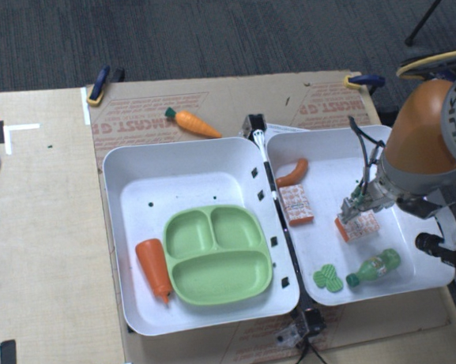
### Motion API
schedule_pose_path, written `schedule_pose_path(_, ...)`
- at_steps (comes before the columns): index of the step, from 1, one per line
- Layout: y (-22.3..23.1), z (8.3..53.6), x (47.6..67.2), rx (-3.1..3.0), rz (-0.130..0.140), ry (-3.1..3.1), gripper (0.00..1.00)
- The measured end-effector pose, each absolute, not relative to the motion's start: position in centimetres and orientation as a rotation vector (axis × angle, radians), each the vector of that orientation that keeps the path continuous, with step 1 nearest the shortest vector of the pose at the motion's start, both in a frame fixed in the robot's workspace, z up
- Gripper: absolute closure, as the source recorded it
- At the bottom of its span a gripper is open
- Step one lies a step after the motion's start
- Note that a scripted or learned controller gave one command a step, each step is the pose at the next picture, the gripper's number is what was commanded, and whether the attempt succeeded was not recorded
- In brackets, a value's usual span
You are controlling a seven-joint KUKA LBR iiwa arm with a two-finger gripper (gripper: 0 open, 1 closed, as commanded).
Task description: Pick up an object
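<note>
In your left bin [125, 226] a divided plate [217, 254] lies with a carrot [154, 268] just to its left. Your right bin [426, 275] holds a sausage [292, 171] at the back, a carton [297, 205] before it, a bottle [374, 268] and a leafy piece [328, 277] nearest you

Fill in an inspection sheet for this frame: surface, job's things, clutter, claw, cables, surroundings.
Surface: bench with cardboard under two white bins, left bin and right bin.
Job's things: right bin holds a sausage, a red-white box, a green leaf, a green bottle and a red-white pack; left bin holds a green tray and a carrot.
Clutter: second carrot on the cardboard.
Claw: claw low over the pack; grip unclear.
Cables: dark cable on the arm.
Surroundings: dark carpet.
</note>
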State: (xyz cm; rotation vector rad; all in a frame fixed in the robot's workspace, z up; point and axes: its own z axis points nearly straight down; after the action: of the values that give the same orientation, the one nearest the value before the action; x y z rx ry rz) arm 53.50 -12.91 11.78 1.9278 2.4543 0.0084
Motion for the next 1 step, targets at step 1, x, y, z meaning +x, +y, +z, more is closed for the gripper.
schedule_pose_path(1,-12.91,11.78,53.50,1.927,0.008,2.455,0.00)
